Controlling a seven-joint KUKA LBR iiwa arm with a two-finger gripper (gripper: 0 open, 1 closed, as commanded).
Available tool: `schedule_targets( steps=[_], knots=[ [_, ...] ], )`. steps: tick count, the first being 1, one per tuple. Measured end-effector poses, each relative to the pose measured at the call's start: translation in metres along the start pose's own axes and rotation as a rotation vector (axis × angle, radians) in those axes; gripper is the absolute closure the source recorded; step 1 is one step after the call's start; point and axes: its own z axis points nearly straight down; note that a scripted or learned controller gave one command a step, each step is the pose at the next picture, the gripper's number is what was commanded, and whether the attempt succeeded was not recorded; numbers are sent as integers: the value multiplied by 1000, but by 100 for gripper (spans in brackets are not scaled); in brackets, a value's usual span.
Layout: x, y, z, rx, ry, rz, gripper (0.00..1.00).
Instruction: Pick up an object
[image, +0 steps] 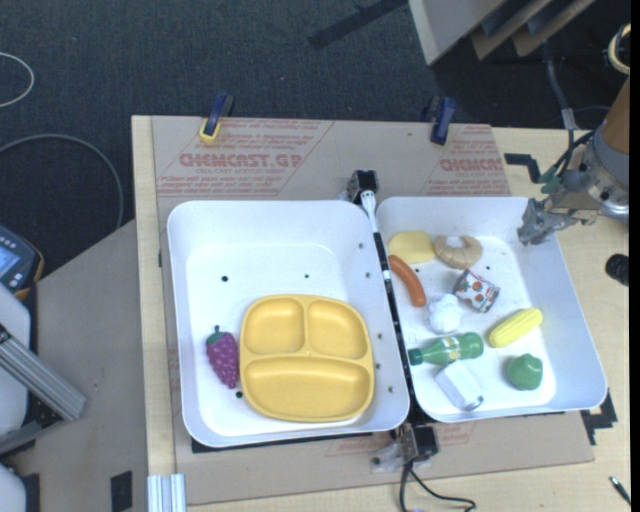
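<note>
- The gripper (537, 226) hung over the far right edge of the right bin (580, 330), nothing visible between its fingers; whether it was wide or narrow, I could not tell.
- Inside that bin lay a corn cob (515, 326), well nearer the camera than the gripper.
- Beside the corn were a green bottle (446, 349), a green pepper (524, 371) and a small can (476, 291).
- Left of the corn, the left bin (200, 260) held a yellow plate (304, 356) and purple grapes (223, 356).

Dark carpet floor (90, 70) surrounds a wooden bench (300, 150); 2 clamps (213, 117) grip its far edge.
</note>
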Motion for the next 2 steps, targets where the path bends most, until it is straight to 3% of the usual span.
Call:
schedule_targets(
  steps=[1, 2],
  knots=[
    [0, 1, -10, -3, -2, 0, 100],
    [-25, -83, 72, 16, 4, 6, 100]
  ],
)
